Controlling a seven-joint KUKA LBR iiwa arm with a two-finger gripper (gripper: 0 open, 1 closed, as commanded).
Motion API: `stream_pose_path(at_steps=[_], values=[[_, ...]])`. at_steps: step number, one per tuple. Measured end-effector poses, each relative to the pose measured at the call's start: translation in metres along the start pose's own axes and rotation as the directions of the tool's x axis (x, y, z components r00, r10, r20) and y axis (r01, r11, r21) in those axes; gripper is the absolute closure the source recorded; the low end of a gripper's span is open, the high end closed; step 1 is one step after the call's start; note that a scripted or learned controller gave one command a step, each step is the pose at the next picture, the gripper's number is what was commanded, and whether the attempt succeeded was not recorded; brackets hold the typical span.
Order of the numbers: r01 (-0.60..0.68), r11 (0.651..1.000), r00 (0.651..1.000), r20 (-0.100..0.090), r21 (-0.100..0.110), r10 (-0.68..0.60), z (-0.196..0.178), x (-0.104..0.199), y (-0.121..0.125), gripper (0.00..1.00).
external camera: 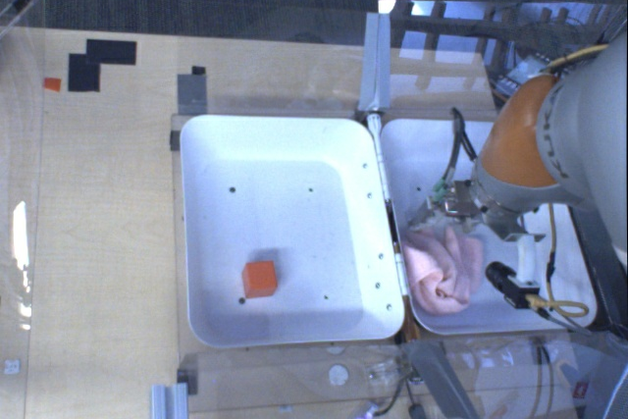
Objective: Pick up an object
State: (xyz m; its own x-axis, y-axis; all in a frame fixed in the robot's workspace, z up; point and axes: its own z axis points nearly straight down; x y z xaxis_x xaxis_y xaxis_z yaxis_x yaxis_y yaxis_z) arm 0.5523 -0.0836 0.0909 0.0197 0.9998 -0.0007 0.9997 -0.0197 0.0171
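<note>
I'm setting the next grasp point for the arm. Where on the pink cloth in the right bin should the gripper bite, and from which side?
Probably straight down from above onto the pink cloth, biting the raised fold near the middle of the bundle. It lies crumpled in a soft heap against the right bin's left wall, so a side approach looks blocked there, and the bunched ridges give the gripper something to pinch.

grey arm [589, 128] reaches in from the right, wrist angled down and leftward.

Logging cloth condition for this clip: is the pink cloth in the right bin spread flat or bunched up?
Bunched up. The pink cloth sits as a crumpled heap with rolled folds in the right bin, just below the end effector.
</note>
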Motion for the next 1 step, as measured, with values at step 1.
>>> stream_pose_path(at_steps=[1], values=[[0.034,0.999,0.999,0.003,-0.002,-0.034,-0.0015,-0.0293,-0.0575,0.0]])
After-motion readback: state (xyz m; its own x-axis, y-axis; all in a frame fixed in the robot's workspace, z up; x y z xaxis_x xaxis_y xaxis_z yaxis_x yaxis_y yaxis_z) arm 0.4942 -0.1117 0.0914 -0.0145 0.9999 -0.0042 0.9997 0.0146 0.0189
